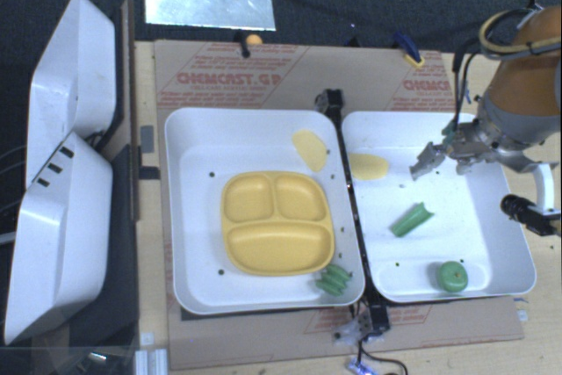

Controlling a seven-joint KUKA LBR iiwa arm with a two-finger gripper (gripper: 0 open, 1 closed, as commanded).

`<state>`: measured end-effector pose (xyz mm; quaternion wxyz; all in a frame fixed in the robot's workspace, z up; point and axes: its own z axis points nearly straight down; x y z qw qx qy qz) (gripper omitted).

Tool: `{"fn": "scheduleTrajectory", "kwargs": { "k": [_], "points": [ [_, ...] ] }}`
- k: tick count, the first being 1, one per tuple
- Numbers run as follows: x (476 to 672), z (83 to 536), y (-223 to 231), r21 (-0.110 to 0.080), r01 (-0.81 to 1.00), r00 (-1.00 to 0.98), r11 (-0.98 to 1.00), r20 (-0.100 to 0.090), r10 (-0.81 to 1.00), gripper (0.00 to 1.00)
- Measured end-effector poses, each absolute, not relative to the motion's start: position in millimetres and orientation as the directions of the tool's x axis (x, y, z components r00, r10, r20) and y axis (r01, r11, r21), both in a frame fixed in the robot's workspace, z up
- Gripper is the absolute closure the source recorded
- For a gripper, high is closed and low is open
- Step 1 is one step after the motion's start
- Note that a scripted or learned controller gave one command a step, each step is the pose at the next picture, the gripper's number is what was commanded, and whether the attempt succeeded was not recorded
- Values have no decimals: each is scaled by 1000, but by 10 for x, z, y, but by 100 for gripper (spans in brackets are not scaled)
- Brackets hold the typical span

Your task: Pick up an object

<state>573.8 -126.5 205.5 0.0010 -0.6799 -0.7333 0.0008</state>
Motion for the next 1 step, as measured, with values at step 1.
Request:
{"fn": "scheduleTrajectory", "kwargs": {
  "k": [1],
  "points": [
    [5743,2186,-1269,2,997,-75,75,-1,997,100]
  ]
}}
